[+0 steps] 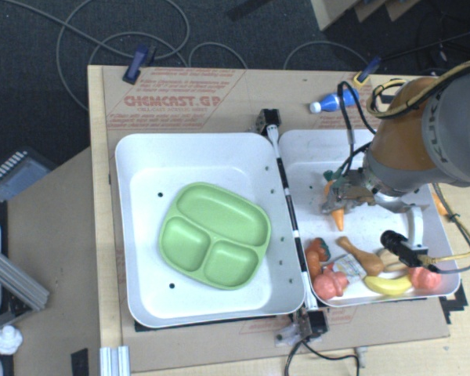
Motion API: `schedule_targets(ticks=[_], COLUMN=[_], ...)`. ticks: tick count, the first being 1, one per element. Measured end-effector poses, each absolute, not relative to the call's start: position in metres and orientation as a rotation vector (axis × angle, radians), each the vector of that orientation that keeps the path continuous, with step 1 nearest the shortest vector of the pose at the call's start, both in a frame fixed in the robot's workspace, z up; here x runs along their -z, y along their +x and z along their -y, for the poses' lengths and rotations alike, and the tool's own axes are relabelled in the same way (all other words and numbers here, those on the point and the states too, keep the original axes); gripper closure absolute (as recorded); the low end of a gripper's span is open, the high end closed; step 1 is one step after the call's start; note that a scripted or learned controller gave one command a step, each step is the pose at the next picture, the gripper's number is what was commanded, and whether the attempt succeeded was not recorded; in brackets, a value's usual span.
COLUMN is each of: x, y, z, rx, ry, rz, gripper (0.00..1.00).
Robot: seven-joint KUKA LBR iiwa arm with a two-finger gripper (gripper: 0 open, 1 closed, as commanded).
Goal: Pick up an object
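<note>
My gripper (337, 197) is low in the right bin (313, 151), near the middle of its left half. An orange carrot-shaped toy (339, 218) pokes out just below the gripper, touching or nearly touching it. The wrist hides how the gripper meets the toy. Along the bin's near edge lie a brown drumstick (359, 254), a yellow banana (388, 285), a pink round toy (330, 284), a red-orange toy (319, 251) and a pink-red toy (428, 279).
The left bin (133, 163) holds a green divided plate (213, 235). A black hinge strip (286, 202) runs between the two bins. A blue-and-white bottle (327, 103) lies on the bench behind the right bin. Cables trail over the floor beyond.
</note>
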State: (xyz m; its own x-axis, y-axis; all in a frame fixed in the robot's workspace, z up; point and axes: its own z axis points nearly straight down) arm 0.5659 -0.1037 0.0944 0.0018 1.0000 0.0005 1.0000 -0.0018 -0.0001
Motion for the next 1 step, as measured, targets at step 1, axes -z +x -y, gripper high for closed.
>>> schedule_targets(ticks=[1], x=[-0.1858], y=[0.5533], z=[0.0453], rx=[0.005], ry=[-2.221], rz=[2.225], gripper=[1.0])
